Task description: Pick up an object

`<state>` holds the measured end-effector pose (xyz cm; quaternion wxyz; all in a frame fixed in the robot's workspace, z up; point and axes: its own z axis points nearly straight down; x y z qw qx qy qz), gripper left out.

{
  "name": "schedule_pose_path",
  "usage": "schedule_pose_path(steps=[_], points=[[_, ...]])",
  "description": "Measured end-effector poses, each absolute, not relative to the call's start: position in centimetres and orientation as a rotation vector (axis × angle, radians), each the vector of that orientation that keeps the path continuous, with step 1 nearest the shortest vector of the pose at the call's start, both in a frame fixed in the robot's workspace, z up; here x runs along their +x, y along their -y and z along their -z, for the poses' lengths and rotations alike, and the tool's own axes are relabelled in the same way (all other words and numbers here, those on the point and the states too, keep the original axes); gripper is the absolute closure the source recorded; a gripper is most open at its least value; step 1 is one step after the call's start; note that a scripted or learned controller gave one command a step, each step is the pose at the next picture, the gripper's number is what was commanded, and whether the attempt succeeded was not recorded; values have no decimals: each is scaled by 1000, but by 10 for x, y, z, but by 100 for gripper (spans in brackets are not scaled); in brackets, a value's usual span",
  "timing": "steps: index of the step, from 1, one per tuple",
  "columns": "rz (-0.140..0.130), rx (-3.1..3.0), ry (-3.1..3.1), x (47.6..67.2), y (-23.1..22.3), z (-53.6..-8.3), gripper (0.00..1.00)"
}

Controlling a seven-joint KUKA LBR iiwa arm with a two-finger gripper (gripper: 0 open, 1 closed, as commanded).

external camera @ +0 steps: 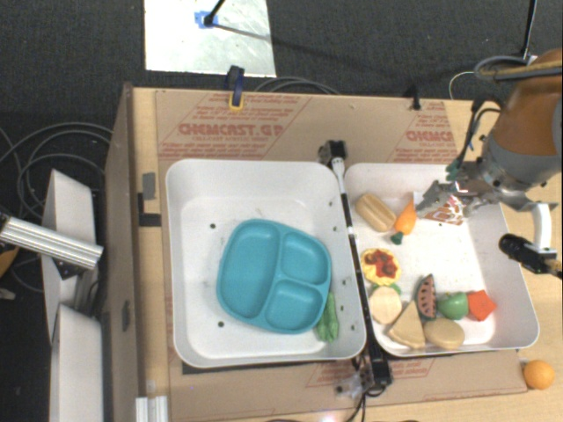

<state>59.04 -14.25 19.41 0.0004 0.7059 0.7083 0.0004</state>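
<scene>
**Arm hangs over the right bin, claw low above the toy food**

Here we are at the bench, two white bins side by side. The left bin (189, 192) carries a blue divided plate (274, 275), sitting a little tilted toward the bin's near right corner, and a green leafy piece (328, 319) lies just beside the plate's edge, against the wall between the bins.

Over to the right bin (506, 275), where the action is. The arm (528, 121) comes in from the right, grey with its orange band, and the gripper (447, 199) is down near the far side of the bin, just beside an orange carrot-like piece (405, 221) and a tan bread roll (376, 211). There is a small reddish patterned piece (452, 210) right under the metal fingertips, but from here I cannot tell how far the claw is spread, nor whether it has a grip on anything; the tips are too small and cluttered to read.

The rest of the toy food sits toward the near end of the bin: a yellow and red piece (380, 265), a pale round slice (384, 303), a watermelon wedge (426, 295), a green piece (453, 305), a red piece (481, 304), and two tan pieces at the near wall (431, 332). An orange ball (537, 374) rests outside the bin, on the bench at the near right.
</scene>
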Motion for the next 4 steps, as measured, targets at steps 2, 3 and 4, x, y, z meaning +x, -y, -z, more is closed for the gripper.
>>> schedule_pose_path(steps=[2, 3, 4], points=[[-5, 2213, -2224, 641, 122, -97, 0], [-7, 2210, -2225, 642, 122, -107, 100], [-6, 2210, -2226, 642, 122, -106, 0]])
